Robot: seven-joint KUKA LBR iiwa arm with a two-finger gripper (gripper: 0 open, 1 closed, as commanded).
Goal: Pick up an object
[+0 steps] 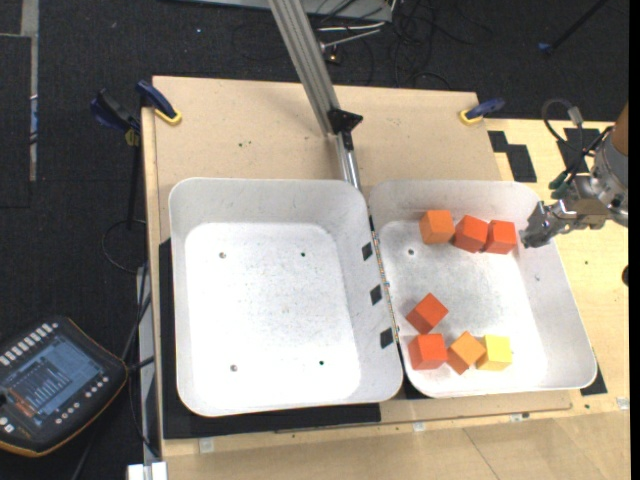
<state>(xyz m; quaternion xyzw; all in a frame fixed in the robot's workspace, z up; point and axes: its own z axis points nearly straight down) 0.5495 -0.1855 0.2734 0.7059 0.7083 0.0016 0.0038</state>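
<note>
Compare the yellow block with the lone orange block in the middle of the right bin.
Colour: the yellow block is yellow; the lone orange block is orange-red.
Company: the yellow block touches a neighbour at the end of a row of three near the front wall; the orange block stands apart from the others.
Pose: the yellow block sits nearly square to the view; the orange block is turned like a diamond.
Both are small cubes of similar size in the right bin.
</note>
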